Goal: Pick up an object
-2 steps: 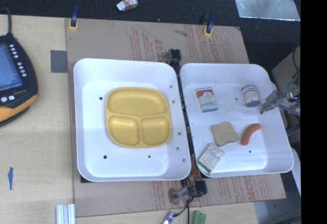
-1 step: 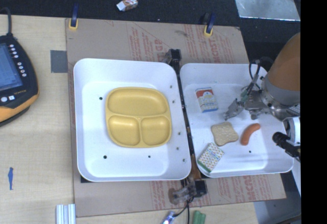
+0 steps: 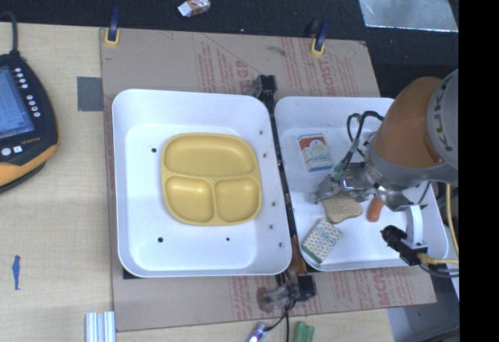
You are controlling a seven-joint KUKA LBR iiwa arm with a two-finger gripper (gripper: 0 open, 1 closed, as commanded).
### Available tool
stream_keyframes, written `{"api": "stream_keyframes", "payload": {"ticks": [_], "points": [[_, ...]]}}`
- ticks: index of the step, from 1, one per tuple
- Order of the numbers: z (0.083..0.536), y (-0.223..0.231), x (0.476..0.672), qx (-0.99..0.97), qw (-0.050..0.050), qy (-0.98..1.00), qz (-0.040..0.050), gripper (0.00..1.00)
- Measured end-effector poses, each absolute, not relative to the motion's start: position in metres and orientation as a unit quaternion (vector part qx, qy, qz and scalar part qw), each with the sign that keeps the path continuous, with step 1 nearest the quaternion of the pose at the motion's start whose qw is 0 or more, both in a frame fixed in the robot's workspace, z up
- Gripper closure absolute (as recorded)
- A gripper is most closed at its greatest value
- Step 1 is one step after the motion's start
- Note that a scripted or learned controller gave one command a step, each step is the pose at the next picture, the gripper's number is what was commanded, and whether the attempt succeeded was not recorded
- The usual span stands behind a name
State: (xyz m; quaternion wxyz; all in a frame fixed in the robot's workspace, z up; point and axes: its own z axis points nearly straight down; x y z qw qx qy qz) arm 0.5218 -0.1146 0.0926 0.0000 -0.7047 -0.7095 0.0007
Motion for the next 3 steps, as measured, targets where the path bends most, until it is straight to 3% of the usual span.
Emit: {"api": "stream_keyframes", "payload": {"ticks": [2,3], "points": [[0.093,-0.104,0.506,-0.705,-0.001,-0.710,0.0002,0.00],[0.093,-0.093,0.477,-0.705,-0.001,-0.709,0.0001,0.00]]}}
